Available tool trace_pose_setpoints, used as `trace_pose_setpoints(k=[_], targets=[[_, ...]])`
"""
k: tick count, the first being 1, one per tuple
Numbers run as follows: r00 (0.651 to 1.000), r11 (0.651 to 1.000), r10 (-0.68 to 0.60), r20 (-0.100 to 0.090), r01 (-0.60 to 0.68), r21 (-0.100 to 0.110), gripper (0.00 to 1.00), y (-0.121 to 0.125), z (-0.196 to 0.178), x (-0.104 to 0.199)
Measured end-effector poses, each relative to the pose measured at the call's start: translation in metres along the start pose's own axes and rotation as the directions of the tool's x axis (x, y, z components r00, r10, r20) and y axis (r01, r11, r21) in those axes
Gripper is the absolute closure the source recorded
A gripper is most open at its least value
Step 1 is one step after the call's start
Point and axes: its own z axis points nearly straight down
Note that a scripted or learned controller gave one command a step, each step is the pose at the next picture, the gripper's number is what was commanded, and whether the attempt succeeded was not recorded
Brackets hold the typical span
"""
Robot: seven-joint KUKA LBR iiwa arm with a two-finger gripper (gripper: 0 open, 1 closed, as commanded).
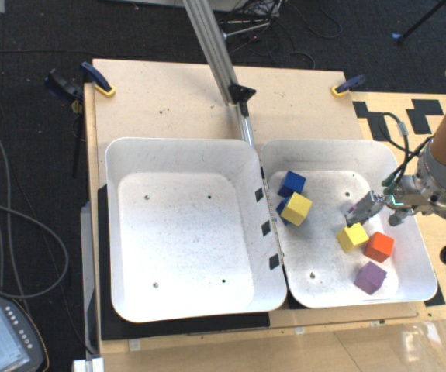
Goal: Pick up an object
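From the overhead camera view: my gripper point(364, 208) is down in the right bin point(409, 289), tip just above the yellow cube point(353, 236); whether it's spread or closed, I cannot tell. Nothing lifted yet, I'd say, so the pick remains to be done. Orange cube point(379, 246) sits touching the yellow one, purple cube point(371, 277) near below; blue cube point(292, 184) and a second yellow block point(296, 208) by the divider. Speckled white bins on a pale board, cables across dark floor.
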Motion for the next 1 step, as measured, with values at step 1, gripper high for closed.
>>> trace_pose_setpoints(k=[1], targets=[[1.0,1.0,0.002,0.001,-0.002,-0.004,0.0,0.0007,-0.0018,-0.0001]])
